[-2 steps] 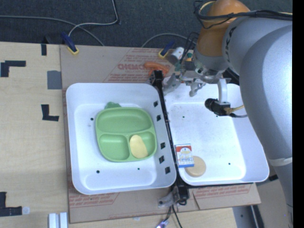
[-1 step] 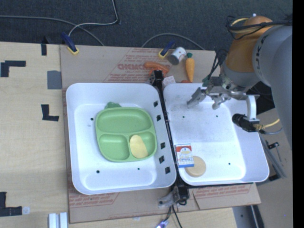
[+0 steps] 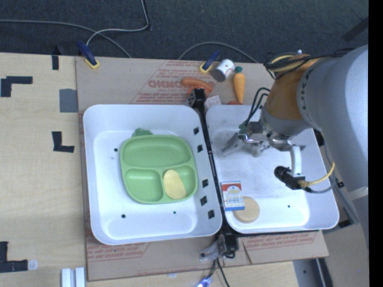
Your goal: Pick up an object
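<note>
My gripper (image 3: 242,143) hangs over the upper left part of the right bin (image 3: 317,211), open, with nothing between its fingers. One metal finger (image 3: 229,146) points toward the bin's left wall. Lower in the same bin, a small red, white and blue box (image 3: 232,196) lies next to a round tan disc (image 3: 246,209), both well below the gripper. In the left bin (image 3: 102,160) a green divided plate (image 3: 157,166) holds a yellow oval piece (image 3: 175,184) in its lower right compartment.
Behind the bins on the cardboard lie a toy carrot (image 3: 239,85), an orange sausage-like piece (image 3: 197,83) and a small white cylinder (image 3: 225,69). Blue clamps (image 3: 88,55) hold the cardboard's back edge. A black cable plug (image 3: 288,177) hangs from the arm over the right bin.
</note>
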You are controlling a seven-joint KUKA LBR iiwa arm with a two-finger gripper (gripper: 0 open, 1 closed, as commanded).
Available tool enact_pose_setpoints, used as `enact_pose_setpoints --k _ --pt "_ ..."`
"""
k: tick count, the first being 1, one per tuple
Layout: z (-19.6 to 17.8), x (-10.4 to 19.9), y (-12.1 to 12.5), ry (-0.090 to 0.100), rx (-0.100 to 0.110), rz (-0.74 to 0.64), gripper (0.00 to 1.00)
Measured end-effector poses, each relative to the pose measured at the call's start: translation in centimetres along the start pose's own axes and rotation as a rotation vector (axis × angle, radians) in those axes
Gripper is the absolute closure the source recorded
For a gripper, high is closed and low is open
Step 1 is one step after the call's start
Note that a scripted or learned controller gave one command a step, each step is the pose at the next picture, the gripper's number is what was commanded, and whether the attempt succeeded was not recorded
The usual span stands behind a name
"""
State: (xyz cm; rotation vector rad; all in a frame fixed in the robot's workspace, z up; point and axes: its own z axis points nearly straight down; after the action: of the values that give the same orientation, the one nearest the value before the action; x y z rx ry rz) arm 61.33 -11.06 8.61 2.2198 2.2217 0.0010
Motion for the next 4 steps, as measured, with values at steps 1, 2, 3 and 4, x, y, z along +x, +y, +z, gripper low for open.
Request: enact_pose_setpoints --k 1,2,3,4 --pt "0.0 1.2 2.7 -0.001 -0.002 -0.001 0.00" --pt "0.1 1.3 5.3 0.000 0.000 -0.001 0.00" --pt "0.1 1.3 5.5 -0.002 0.001 -0.001 0.00" --pt "0.1 1.2 5.5 -0.001 0.001 -0.001 0.00"
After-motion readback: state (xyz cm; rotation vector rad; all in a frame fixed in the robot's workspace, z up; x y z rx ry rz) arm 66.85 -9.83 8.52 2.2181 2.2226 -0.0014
